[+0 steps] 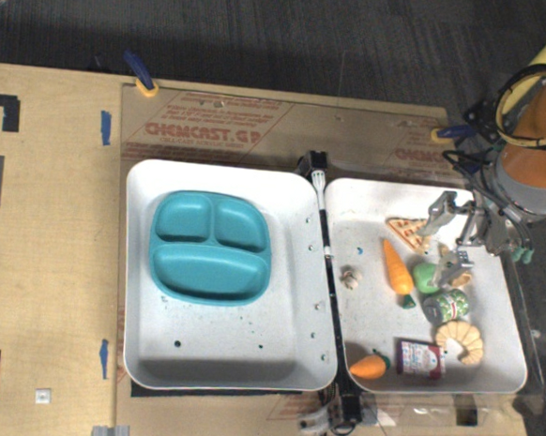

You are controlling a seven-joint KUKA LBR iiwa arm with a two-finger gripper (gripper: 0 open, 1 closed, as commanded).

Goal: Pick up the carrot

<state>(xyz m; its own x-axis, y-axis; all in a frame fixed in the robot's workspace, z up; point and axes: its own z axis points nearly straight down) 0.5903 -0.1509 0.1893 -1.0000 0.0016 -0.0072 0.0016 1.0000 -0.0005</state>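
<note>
Orange and tapered, the carrot lies in the right bin, near its middle, its green stub pointing toward the near side and its narrow tip toward the far side. The gripper hangs just right of it, over the bin's far right part, its fingers spread apart with nothing between them. A pizza slice rests just beyond the carrot's tip, close beside the near finger. A green toy sits against the carrot's right side, and a dark can lies just past that. A croissant curls near the bin's right wall, with a small jar beside it toward the front. An orange fruit sits in the front corner by the divider, and a small pale object lies apart to the carrot's left. The left bin holds a teal divided plate. The arm's grey body with its orange band reaches in from the upper right, cables looped around it.
</note>
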